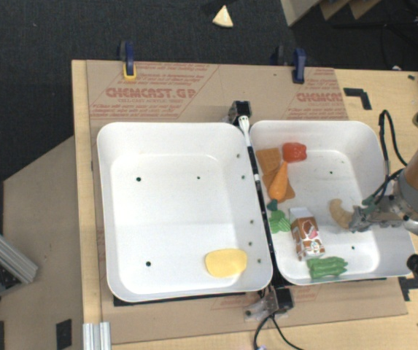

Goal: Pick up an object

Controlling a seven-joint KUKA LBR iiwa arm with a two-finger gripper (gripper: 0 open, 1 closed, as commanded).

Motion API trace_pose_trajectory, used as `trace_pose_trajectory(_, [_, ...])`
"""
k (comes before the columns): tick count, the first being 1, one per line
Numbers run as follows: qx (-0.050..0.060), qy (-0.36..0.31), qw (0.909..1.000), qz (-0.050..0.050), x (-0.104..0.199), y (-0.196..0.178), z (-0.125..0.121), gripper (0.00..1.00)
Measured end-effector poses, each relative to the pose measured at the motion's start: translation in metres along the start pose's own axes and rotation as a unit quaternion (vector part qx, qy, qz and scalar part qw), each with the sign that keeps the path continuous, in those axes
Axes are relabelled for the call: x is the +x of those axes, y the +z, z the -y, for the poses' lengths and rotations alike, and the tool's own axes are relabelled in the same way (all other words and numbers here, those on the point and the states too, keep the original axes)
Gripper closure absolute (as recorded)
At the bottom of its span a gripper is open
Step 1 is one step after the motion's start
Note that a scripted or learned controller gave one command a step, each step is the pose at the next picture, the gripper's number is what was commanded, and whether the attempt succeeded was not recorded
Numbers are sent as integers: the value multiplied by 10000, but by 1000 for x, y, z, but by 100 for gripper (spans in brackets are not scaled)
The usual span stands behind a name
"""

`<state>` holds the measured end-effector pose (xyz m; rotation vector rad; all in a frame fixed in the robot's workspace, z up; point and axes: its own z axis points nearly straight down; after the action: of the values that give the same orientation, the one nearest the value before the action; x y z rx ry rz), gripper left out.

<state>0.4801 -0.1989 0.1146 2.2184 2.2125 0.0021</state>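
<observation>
Nearest the camera, in the right shallow white plastic bin, a green bumpy toy vegetable lies close to the bin's front rim, its long axis running left to right. Just behind it is a small brown and white printed carton, lying lengthwise front to back. In the left shallow white plastic bin a pale yellow rounded oval piece sits alone near the front right corner, close to the wall, with a wide bare floor behind and to its left. Back in the right bin, a small green leafy piece lies just left of the carton, near the dividing wall. On the right side, the grey arm's tool is low over the bin floor, right against a tan curved toy that looks like a bent stubby shape, its long axis slanting from back left to front right; whether the tool is open or closed, or has hold of the toy, cannot be told. Bare floor lies between that toy and the carton. Farther back, an orange carrot-shaped toy points its narrow end away from the camera, lying over a flat tan slice beside the dividing wall. Behind it sits a red rounded toy. The brown cardboard-covered table extends past both bins.
</observation>
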Motion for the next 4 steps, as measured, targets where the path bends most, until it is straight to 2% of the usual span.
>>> trace_pose_trajectory(1, [47, 0, 10000, -25, -26, 32, 2, 100])
trace_pose_trajectory(4, [5, 2, 10000, 2, -26, 0, 1, 100])
